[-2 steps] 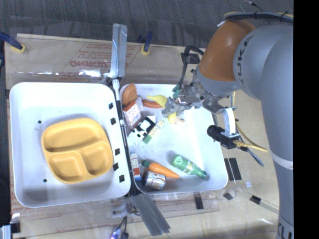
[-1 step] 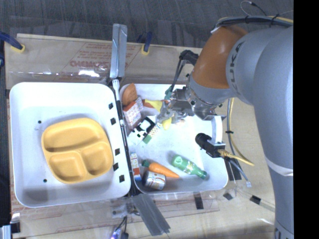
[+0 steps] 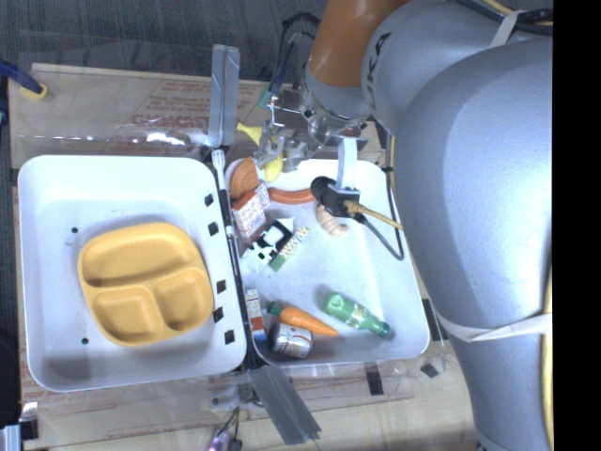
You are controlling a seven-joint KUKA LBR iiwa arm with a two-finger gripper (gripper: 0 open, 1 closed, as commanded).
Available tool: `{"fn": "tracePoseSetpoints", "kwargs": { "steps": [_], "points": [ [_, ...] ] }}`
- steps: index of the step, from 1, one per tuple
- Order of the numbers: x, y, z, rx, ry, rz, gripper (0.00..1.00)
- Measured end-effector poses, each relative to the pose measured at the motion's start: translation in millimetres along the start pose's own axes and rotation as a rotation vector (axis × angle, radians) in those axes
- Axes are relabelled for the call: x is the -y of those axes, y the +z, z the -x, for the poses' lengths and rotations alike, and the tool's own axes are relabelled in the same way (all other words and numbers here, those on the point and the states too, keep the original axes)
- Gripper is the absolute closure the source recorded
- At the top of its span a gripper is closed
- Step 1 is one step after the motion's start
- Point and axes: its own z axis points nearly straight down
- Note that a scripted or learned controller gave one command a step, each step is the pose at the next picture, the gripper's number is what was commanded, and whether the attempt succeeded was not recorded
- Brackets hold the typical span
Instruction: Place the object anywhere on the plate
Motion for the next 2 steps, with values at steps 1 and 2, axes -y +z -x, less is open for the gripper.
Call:
{"fn": "tracePoseSetpoints", "kwargs": {
  "steps": [1,2],
  "points": [
    [113.0,6.8,-49.4,-0.001,-0.251,-0.002,1.0],
    [128.7,-25.6,-79.3,0.0,-0.349,0.003,1.0]
  ]
}}
